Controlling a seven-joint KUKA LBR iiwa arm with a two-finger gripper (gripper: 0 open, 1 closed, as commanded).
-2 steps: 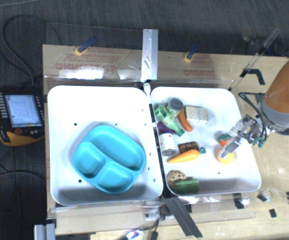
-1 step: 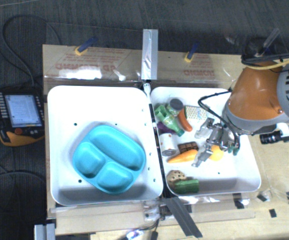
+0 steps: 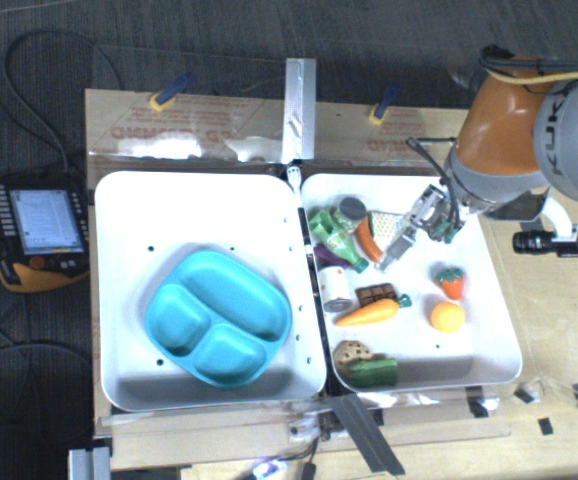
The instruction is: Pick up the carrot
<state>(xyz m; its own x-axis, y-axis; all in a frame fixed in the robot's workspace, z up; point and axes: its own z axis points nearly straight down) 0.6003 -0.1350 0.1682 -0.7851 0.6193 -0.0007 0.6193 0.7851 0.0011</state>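
Grey hand [image 3: 397, 245] above right bin [image 3: 489, 298], carrot [image 3: 367, 313] apart

Arm [image 3: 509, 138] reaching in, tool [image 3: 394, 249] lowered

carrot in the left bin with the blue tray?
No. The carrot lies in the right bin, among the other toy foods, while the blue tray sits alone in the left bin.

Left bin [image 3: 119, 228]: blue divided plate [image 3: 218, 315]. Right bin [image 3: 489, 338]: strawberry [image 3: 452, 282], orange [image 3: 447, 316], chocolate bar [image 3: 375, 295], cookie [image 3: 349, 352], white can [image 3: 335, 288]. Teach pendant [image 3: 31, 230] left of bench.
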